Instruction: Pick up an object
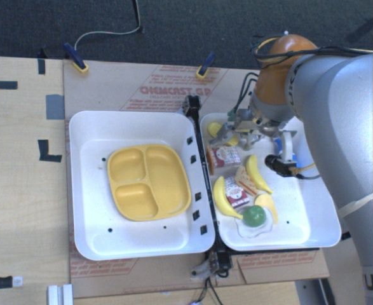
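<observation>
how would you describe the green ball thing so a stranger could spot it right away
Start at the right-hand white bin, the one full of toy food. Near its front edge lies a small green ball between a banana and a yellow piece; it is the only green item there.

Robotics lab test bench, not home or kitchen. Evidence: grey industrial robot arm (339, 119) with orange band entering from 3 o'clock; two white bins (84, 189) side by side on cardboard sheet (167, 91), sheet held by blue-yellow clamps (75, 56) at 11 and 12 o'clock; black tape marks (0, 90) on wooden benchtop at 9 o'clock; loose cable (110, 33) over dark carpet at 12 o'clock; toy food (243, 192) in right bin.
</observation>
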`<state>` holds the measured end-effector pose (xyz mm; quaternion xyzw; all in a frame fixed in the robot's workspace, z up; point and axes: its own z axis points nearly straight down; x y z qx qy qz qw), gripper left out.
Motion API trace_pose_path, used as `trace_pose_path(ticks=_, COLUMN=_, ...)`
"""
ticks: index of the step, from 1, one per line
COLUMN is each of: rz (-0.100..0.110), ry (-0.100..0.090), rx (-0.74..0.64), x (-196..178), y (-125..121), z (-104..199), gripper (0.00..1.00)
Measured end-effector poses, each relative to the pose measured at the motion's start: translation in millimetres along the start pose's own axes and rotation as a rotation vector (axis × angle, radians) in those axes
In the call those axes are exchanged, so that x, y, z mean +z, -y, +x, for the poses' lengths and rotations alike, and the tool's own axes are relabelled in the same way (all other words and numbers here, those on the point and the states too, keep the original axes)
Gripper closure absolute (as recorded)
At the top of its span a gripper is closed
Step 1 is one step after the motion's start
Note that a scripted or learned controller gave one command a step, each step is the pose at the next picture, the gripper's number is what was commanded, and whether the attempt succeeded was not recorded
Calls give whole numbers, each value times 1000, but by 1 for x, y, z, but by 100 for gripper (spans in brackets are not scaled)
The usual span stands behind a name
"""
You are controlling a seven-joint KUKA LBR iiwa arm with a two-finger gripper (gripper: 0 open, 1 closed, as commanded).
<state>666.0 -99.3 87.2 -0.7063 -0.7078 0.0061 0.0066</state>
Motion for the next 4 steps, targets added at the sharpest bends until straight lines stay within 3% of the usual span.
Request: trace_pose_path(ticks=4, rz=0, ry=2, rx=2, x=0, y=0, z=1, gripper=0)
